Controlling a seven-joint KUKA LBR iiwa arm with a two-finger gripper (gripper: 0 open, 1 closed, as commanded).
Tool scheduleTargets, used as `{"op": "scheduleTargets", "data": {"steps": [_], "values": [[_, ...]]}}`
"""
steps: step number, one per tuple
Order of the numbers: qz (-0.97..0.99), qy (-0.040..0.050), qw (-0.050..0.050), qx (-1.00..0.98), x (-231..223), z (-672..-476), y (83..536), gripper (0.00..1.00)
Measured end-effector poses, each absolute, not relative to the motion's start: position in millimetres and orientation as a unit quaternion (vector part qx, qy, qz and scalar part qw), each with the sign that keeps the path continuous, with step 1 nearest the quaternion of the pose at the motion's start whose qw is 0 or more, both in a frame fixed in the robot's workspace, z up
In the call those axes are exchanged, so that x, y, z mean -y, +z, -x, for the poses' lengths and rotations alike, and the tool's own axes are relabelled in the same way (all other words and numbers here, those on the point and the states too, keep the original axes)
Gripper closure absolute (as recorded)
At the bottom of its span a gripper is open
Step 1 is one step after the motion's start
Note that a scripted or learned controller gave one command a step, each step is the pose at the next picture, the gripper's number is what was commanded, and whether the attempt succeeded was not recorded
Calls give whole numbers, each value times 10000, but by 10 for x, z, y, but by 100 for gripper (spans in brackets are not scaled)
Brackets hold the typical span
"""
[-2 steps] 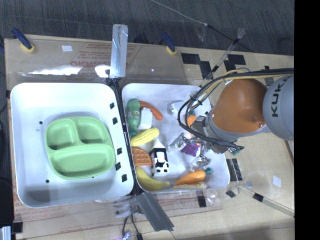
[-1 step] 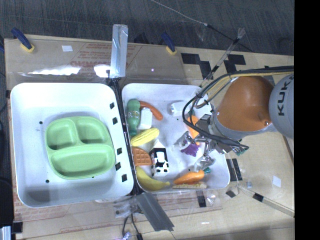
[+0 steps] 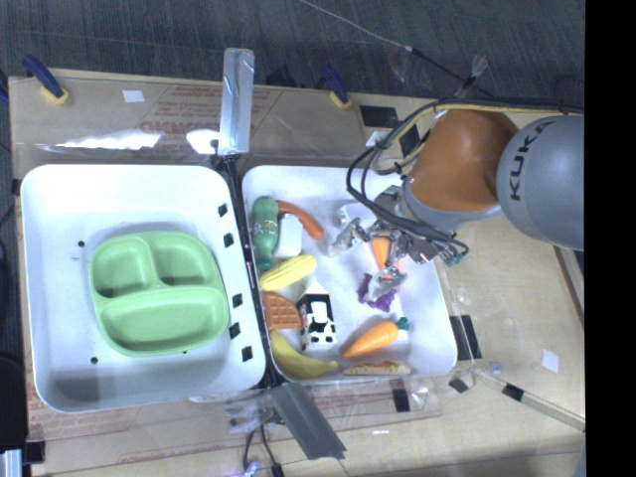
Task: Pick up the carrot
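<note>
Beyond the gripper (image 3: 390, 251), toward the bin's near wall, the carrot (image 3: 373, 338) is lying untouched. We are unable to tell whether the gripper is open. We are risking snagging the purple toy (image 3: 381, 284) lying between them.

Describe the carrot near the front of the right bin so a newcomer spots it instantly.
Look in the right bin, at its near right corner. The carrot lies there tilted, beside the black-and-white cow toy: plump orange with a small green top, above the banana.
</note>
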State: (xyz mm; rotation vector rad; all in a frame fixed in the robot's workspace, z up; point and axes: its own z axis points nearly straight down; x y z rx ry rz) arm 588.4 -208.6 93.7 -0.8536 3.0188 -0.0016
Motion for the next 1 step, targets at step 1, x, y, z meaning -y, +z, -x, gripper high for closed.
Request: {"op": "scheduleTargets", "data": {"steps": [1], "values": [[2721,-12,36,-9623,2086,-5894,1049,100]]}}
